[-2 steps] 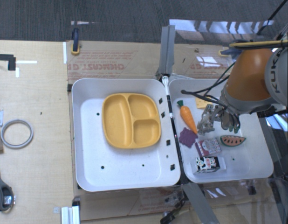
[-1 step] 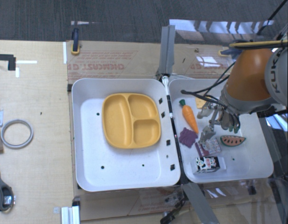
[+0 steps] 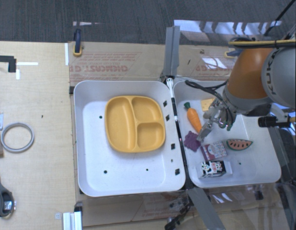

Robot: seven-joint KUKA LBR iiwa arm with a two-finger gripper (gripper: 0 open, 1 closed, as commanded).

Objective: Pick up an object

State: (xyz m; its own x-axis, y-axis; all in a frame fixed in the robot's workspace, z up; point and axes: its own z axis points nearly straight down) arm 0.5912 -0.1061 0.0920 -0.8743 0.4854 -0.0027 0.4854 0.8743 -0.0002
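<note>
The grey arm with its orange band reaches in over the right-hand shallow white bin (image 3: 272, 171), and its two-finger gripper (image 3: 205, 132) hangs low near that bin's left wall. Whether it is released or clenched I cannot tell from here; nothing sits visibly between its tips.

Just beside the tips lies a small orange toy carrot with a green top (image 3: 193, 119), slanting from the bin's far-left corner toward its middle. It looks like light, hard, smooth plastic, so I'd guess it could slip or roll; closing across the thick middle of its body seems the safest hold.

Below the gripper lies a crumpled purple scrap, perhaps cloth or soft plastic (image 3: 191, 141), likely limp and easy to pinch at a raised fold. Toward the near edge rest a flat printed packet in dark red and white (image 3: 214, 150) and a small black-and-white box (image 3: 213, 167); the packet sits flat and would be hard to get under. A toy watermelon slice (image 3: 239, 144) lies toward the right side.

The left-hand white bin (image 3: 90, 176) carries a yellow divided plastic plate (image 3: 135, 123).
</note>
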